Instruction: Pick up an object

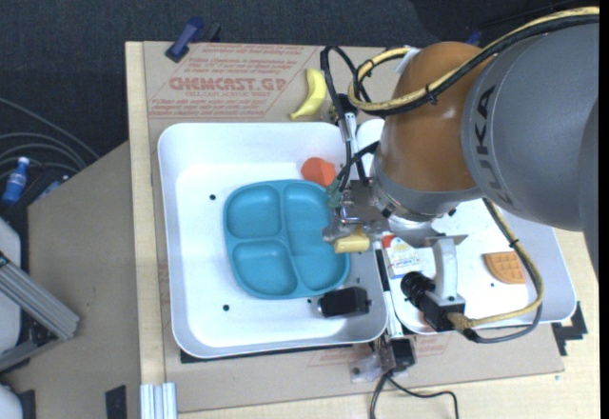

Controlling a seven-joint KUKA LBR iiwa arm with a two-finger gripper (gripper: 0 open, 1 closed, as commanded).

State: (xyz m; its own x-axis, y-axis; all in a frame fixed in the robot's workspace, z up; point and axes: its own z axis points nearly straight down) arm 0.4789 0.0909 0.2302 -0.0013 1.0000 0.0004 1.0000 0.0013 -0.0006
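Dark carpet is surrounding the bench [238, 65] on my feed, with cables trailing over it at the left and a small blue thing [184, 39] lying just off the bench's far left corner. On the bench two white bins are sitting side by side, the left bin [190, 265] fully in sight and the right bin [542, 284] mostly covered by the arm [514, 112], which is reaching in from the right with its orange band over the far part of that bin.

I am watching the gripper [347, 217] hanging over the wall between the bins, at the right edge of the blue divided plate [281, 236]. How its tips are standing I cannot tell from this angle; the wrist is hiding them. A small yellowish piece [352, 242] is showing just under the gripper, at the plate's right rim, but I cannot say whether it is being held.

The plate is lying flat in the middle of the left bin, a rounded tray with four compartments. An orange object [319, 169] is peeking out just beyond its far right edge, and a black object [344, 302] is lying near its near right corner. A yellow banana [311, 95] is resting on the bench beyond the left bin. A waffle-like toy [504, 267] is lying in the right bin.
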